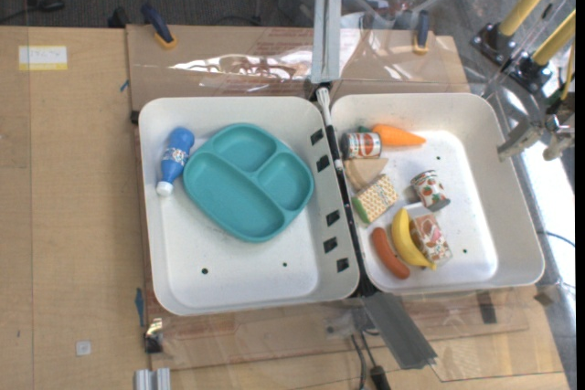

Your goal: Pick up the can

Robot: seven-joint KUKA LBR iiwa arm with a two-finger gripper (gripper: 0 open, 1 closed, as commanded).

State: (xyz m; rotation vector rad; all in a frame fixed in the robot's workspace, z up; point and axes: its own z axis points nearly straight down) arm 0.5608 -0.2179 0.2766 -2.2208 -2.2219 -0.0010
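Plainly the pick has not begun: the can (362, 144) lies on its side on the floor of the right bin (512, 244), nothing grips it, and the approach, the grasp and the lift all look to be still ahead. The left bin (151, 224), farthest from the claw, holds a teal divided plate (247, 183) and a blue-and-white bottle (174, 158), neither of which matters here. What I take to be the claw (525, 140) hangs over the right bin's outer rim; it is small and blurred, and I cannot tell whether it is spread or pressed together. From it the can sits clear across the bin, well apart, close against the wall where the two bins meet. A carrot (398, 136) lies just beside the can on the side facing the claw, and a bread slice (364, 171) lies just below the can. The stretch of floor nearest the claw is bare, so there is room to travel. The meeting wall and the carrot crowd the can, so I judge that a descent from above would suit better than a sideways reach.
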